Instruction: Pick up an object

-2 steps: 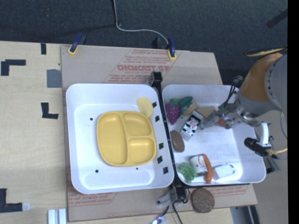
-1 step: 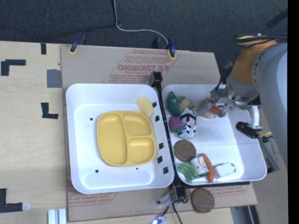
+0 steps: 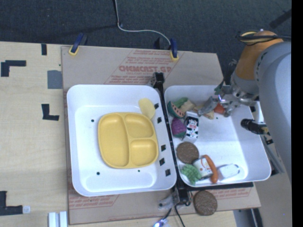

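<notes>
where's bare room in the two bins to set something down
Left bin: bare floor all around the yellow divided plate, widest on its left and along the near edge. Right bin: an open patch in the middle right, between the hand and the white object. It is crowded down the right bin's left side, from the watermelon slice to the brown disc and greens.

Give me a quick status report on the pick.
Gripper low in right bin, upper part. Small orange-red item at its tip, grasp unclear. Toys crowd the left side.
</notes>
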You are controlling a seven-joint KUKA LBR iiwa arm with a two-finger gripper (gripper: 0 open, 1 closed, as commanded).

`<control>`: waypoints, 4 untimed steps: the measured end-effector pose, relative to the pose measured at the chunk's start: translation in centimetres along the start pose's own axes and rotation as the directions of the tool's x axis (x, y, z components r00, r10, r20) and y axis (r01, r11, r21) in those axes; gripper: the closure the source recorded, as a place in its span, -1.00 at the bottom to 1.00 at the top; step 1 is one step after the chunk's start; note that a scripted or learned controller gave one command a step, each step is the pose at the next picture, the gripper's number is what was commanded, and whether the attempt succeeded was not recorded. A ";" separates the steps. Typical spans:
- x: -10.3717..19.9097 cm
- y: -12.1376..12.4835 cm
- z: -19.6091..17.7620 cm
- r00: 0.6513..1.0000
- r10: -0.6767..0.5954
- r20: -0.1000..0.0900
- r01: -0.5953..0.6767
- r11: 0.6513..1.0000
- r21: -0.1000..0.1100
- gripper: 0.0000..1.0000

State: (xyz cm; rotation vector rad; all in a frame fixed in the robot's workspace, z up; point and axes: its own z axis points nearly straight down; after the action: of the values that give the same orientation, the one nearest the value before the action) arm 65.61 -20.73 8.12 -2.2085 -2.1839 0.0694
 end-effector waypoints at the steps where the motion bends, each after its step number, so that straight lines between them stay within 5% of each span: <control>1: -1.8 0.5 -0.2 1.000 -0.009 -0.019 0.009 1.000 -0.016 -1.00; 4: -1.8 0.6 -0.2 1.000 -0.012 -0.015 0.012 1.000 -0.016 -1.00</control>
State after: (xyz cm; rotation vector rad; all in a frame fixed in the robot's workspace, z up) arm 66.15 -22.50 8.28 -2.1966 -2.1972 0.0359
